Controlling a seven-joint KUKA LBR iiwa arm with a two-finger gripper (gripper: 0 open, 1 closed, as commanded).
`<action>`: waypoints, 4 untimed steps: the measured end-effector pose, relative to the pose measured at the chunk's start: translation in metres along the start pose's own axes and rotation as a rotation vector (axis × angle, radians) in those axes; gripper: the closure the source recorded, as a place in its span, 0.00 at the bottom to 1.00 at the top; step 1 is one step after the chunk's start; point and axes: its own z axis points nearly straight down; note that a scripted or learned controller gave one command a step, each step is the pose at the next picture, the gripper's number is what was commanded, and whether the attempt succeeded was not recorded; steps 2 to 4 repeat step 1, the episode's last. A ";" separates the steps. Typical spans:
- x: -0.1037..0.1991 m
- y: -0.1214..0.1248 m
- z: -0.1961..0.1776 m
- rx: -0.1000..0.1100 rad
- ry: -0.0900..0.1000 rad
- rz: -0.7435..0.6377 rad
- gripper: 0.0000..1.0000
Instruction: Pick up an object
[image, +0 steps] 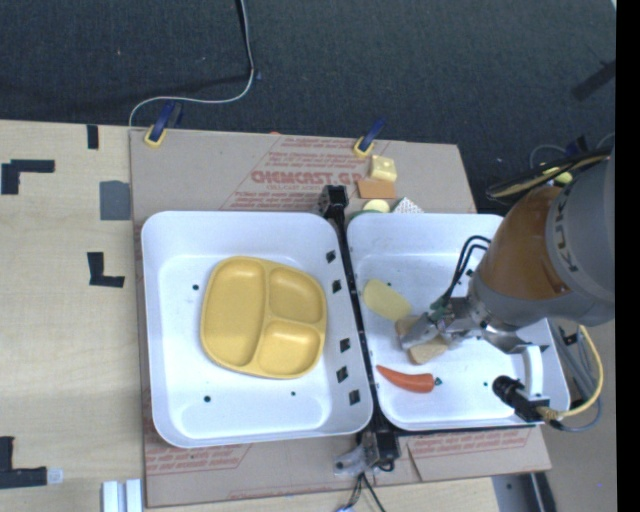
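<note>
Tan, bread-like chunk (425, 349) in the right bin (470, 408) looks like the thing being gone for; it lies near the bin's middle, directly under the tip of the gripper (437, 328), touching it or very nearly so. From the arm, which reaches in from the right, the chunk is just beyond and slightly toward the near rim, its long axis running roughly left to right, about in line with the reach. Whether the gripper is open or closed on it cannot be told, as the wrist covers the tip. A pale yellow lemon-like piece (385, 298) sits just beside the chunk on its upper left, and a red chili pepper (406, 379) lies near it toward the front edge. The yellow divided plate (264, 317) rests in the left bin (170, 300), well apart.
</note>
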 end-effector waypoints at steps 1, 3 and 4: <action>0.109 -0.009 -0.093 -0.002 0.003 -0.008 1.00; 0.109 -0.009 -0.093 -0.002 0.003 -0.008 1.00; 0.109 -0.009 -0.093 -0.002 0.003 -0.008 1.00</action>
